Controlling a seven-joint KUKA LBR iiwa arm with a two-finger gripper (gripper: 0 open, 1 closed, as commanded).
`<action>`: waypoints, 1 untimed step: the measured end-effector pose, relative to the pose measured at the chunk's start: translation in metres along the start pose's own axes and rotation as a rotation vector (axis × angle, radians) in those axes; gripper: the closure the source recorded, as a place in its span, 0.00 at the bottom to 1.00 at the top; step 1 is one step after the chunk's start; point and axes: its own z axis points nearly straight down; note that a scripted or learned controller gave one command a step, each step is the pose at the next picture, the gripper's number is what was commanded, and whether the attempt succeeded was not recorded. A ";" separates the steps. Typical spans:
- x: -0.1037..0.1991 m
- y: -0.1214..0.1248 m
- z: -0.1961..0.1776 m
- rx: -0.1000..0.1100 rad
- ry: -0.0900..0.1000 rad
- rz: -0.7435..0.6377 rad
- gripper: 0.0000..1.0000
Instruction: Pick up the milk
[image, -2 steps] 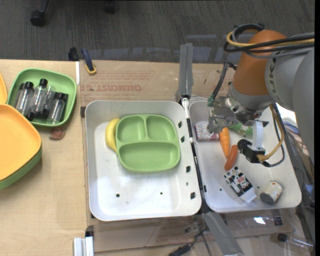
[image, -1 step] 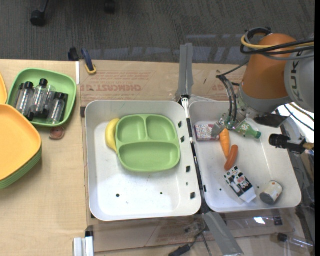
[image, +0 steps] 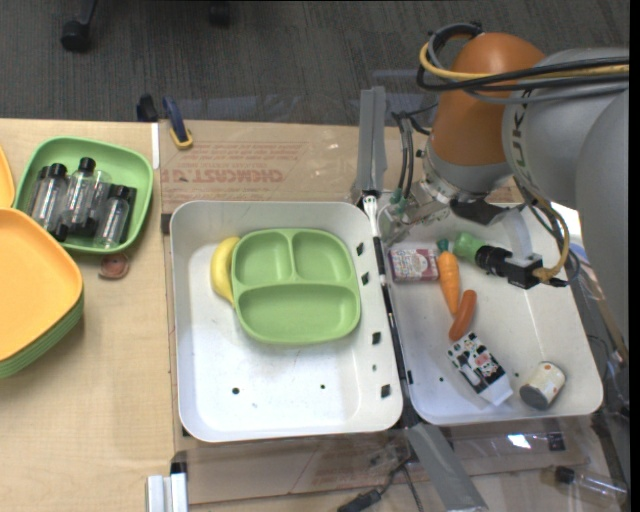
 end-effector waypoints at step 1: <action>-0.007 0.008 -0.022 -0.001 -0.001 -0.256 1.00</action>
